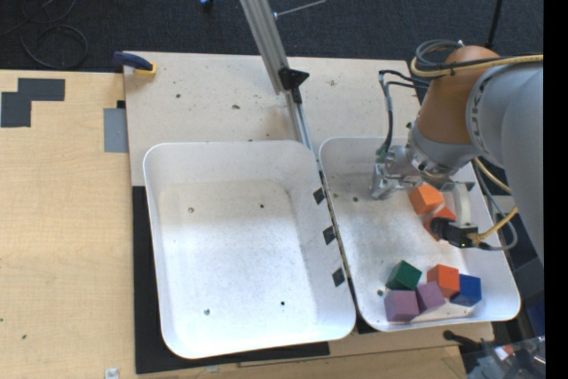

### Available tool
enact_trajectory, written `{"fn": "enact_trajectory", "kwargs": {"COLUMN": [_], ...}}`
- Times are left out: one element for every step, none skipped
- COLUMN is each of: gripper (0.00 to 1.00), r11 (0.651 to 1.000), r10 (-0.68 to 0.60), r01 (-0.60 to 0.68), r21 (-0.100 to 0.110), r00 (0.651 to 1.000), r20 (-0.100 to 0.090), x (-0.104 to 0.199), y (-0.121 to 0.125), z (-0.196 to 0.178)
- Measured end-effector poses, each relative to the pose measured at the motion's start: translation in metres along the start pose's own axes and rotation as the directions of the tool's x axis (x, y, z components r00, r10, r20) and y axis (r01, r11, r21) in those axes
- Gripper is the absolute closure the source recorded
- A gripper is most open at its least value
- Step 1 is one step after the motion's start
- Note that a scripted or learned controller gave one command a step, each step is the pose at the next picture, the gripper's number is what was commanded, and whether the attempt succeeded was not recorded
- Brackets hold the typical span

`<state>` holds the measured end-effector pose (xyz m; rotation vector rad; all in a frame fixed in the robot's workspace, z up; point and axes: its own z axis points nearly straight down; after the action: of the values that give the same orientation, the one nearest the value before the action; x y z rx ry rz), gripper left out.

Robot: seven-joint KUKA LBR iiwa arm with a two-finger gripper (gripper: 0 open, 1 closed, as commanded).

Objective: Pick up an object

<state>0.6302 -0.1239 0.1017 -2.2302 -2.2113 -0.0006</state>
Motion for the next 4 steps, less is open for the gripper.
{"fn": "enact_trajectory", "kwargs": {"gripper": [1.00, 1.00, 1.00, 1.00], "r11": [1.000, 1.000, 1.000, 1.000], "r10": [0.000, -0.008, -0.008, -0.011], "r01": [0.000, 0.008, 0.008, 0.011], "r21": [-0.002, -0.005, -0.003, 0.004], "r00": [1.000, 1.000, 1.000, 1.000], "r20": [0.001, 0.002, 0.002, -0.001], "x": [-0.004, -0.005, -0.007, 0.035], "y": [-0.002, -0.001, 0.000, -0.004], "z": [-0.043, -0.107, -0.150, -0.142]}}
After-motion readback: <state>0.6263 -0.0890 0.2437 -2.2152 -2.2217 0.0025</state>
